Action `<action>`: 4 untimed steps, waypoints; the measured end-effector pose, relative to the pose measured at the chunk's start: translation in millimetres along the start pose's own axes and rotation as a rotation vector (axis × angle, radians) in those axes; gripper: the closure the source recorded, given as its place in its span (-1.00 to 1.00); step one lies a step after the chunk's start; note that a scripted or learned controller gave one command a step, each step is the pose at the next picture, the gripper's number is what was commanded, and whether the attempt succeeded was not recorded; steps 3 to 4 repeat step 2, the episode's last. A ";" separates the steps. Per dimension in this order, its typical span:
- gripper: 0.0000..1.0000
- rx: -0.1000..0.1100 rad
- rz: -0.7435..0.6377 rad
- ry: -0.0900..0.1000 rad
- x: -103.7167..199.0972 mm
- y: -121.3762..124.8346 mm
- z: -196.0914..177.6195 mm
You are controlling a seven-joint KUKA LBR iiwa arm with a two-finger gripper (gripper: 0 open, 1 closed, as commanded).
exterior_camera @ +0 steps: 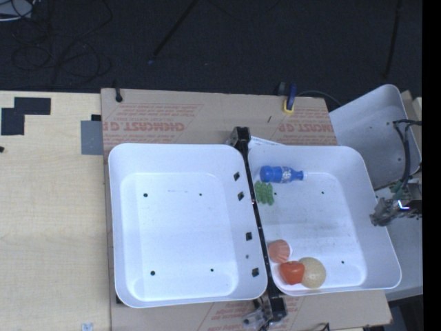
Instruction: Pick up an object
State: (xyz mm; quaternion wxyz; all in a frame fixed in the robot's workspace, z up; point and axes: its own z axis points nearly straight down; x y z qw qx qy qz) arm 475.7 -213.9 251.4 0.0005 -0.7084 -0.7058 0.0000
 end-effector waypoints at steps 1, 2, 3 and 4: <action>1.00 0.000 0.001 0.000 0.0 -0.1 0.4; 1.00 0.000 0.001 0.000 -0.1 -0.1 0.1; 1.00 0.000 0.001 0.000 -0.1 -0.1 0.1; 1.00 0.000 0.001 0.000 -0.1 -0.1 0.1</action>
